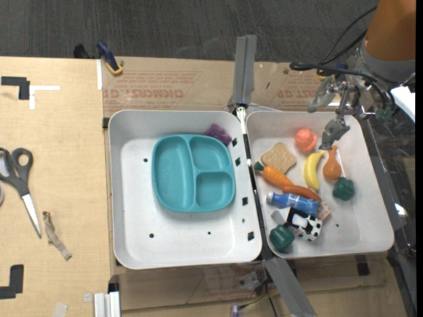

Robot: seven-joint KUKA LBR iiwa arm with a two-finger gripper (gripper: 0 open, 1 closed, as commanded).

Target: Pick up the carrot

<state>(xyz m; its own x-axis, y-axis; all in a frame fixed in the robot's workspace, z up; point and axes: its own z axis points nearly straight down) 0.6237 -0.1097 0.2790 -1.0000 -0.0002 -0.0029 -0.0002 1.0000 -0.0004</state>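
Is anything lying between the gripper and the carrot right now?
Yes. The banana and the toast lie between the gripper and the carrot, with the pink ball beside that line. From above, nothing visible covers the carrot.

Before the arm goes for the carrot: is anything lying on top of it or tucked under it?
Nothing lies on the carrot. Its thin end runs beside the blue bottle, apparently touching. The toast slice sits just behind it. Whatever is under the carrot is hidden.
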